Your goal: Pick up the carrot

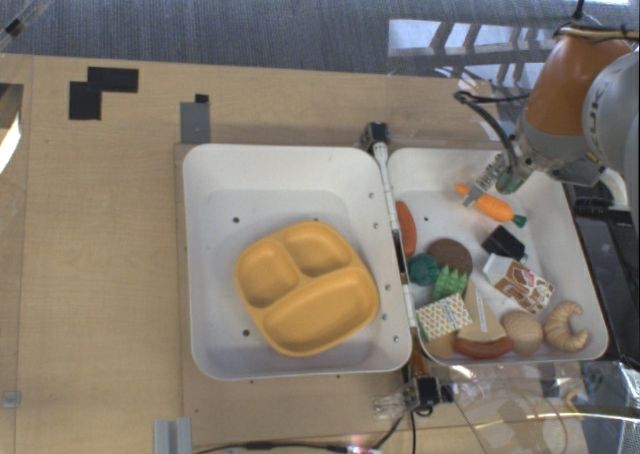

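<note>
Wooden surface [100, 242], two white bins — carrot [487, 204] in right bin [580, 272], upper area, long axis running left-right, slightly tilted. Hand [497, 182] right over carrot's left end — touching or just above, finger spread unclear, no grip confirmed.

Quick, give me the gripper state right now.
Gripper: low over the right bin, right at the carrot; whether it grips the carrot cannot be told from this view.

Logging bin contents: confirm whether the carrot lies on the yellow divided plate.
No: the carrot lies in the right bin by the pincer, and the yellow plate sits in the left bin.
</note>
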